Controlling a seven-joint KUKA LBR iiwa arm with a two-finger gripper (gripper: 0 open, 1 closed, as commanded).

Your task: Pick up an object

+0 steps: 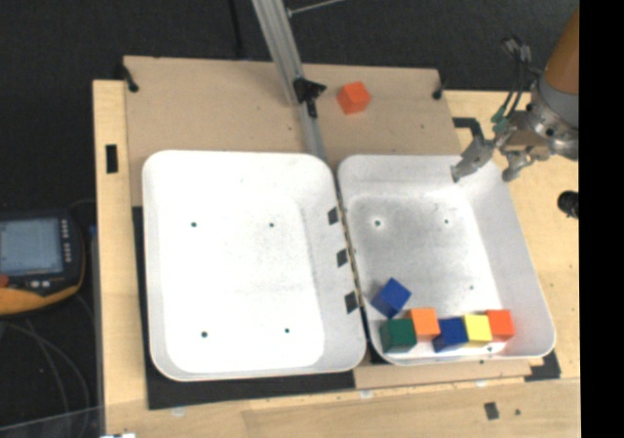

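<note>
Several small cubes lie along the near edge of the right bin [507,221]: a green cube [398,334], an orange cube [426,322], a blue cube [450,333], a yellow cube [478,328] and a red-orange cube [500,323]. A second blue cube [391,297] sits tilted just behind them. My gripper [490,160] hovers over the right bin's far right corner, open, with nothing between its fingers. It is well away from the cubes.
The left bin [156,231] adjoins the right one. An orange cube [353,98] rests on the brown board behind the bins. A slanted metal pole [278,26] rises from between the bins' far edges. A handheld device [34,256] lies at the far left.
</note>
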